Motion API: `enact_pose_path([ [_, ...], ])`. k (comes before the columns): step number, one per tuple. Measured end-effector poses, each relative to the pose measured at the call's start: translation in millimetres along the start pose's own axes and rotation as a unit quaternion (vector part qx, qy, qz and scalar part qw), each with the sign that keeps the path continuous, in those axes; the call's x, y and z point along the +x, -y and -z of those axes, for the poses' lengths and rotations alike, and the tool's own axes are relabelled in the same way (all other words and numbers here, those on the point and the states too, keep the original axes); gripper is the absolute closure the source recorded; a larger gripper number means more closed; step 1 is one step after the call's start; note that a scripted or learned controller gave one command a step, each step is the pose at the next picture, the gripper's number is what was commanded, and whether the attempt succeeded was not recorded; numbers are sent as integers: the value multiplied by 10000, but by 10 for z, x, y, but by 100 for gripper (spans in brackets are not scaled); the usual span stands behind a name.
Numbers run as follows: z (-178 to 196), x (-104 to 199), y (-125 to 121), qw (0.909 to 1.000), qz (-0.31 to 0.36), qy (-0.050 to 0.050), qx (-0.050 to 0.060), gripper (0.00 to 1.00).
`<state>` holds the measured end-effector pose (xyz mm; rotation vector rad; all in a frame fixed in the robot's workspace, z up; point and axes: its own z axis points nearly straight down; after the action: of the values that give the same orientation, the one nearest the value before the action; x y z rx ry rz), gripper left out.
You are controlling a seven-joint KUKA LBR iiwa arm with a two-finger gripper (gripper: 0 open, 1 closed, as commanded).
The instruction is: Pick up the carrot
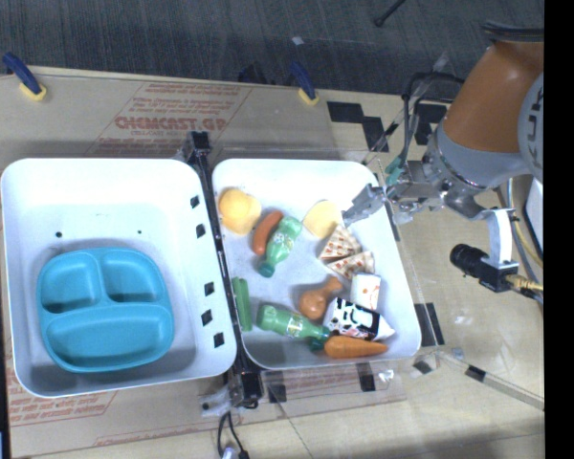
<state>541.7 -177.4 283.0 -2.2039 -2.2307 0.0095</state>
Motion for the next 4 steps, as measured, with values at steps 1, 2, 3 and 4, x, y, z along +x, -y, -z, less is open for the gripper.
enact_pose_path([
  [1,-1271,130,310,9988,480,-13,45,0],
  [2,-1934,515,642,9979,655,-13,8,0],
  [3,-1840,512,641,9975,707,-12,34,100],
  [4,8,939,-93,9993,-364,-2,-80,100],
])
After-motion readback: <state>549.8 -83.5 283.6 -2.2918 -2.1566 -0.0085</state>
